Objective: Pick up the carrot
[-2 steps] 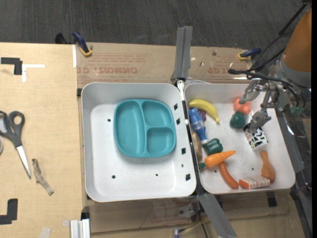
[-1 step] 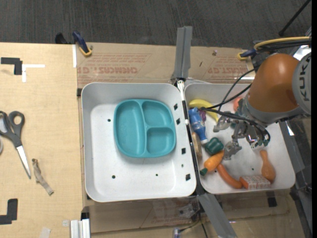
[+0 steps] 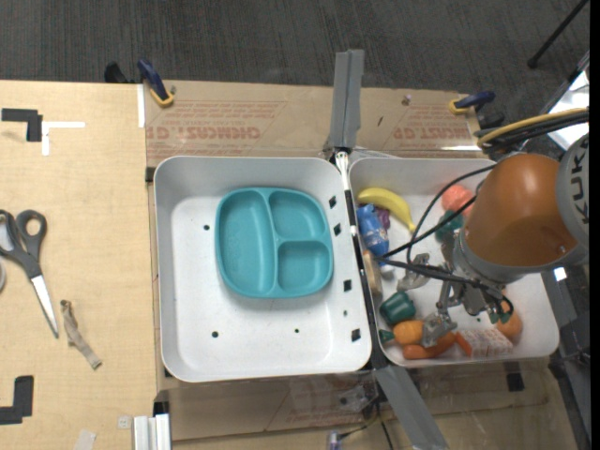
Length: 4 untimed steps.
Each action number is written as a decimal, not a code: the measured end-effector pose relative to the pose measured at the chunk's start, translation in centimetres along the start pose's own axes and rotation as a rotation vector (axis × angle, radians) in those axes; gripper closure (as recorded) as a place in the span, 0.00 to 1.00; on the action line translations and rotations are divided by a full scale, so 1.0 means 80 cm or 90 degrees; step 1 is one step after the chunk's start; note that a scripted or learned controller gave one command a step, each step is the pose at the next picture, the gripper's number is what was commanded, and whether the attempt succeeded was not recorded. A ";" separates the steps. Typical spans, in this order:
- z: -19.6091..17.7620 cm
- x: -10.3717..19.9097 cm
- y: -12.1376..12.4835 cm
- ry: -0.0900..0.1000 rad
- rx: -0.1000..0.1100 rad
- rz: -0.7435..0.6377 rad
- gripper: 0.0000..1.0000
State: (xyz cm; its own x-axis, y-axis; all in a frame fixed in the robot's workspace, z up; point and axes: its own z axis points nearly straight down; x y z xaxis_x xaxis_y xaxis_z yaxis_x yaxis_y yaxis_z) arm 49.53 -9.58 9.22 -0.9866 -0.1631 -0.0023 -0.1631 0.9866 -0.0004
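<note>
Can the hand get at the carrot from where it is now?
Probably yes. The hand hangs in the right bin just above the carrot at the front wall, though an orange piece crowds it closely.

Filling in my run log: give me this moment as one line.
task: pick up carrot | gripper low in right bin, over carrot | grasp: unconfirmed | teal plate in left bin

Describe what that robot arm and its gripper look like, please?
The arm is grey, with a rounded orange band above the wrist. Black cables loop beside it, and yellow and black cables run behind. The gripper is small, metallic grey.
</note>
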 end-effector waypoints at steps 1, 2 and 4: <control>-0.002 0.008 -0.018 -0.005 0.001 -0.017 0.00; -0.004 0.010 -0.016 -0.010 0.003 -0.078 0.00; -0.004 0.007 -0.007 -0.008 0.003 -0.078 0.00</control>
State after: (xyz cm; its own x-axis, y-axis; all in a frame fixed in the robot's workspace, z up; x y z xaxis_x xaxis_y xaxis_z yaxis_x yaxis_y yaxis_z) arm 49.03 -10.25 9.52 -0.9593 -0.2821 -0.0143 -0.2820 0.9594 -0.0067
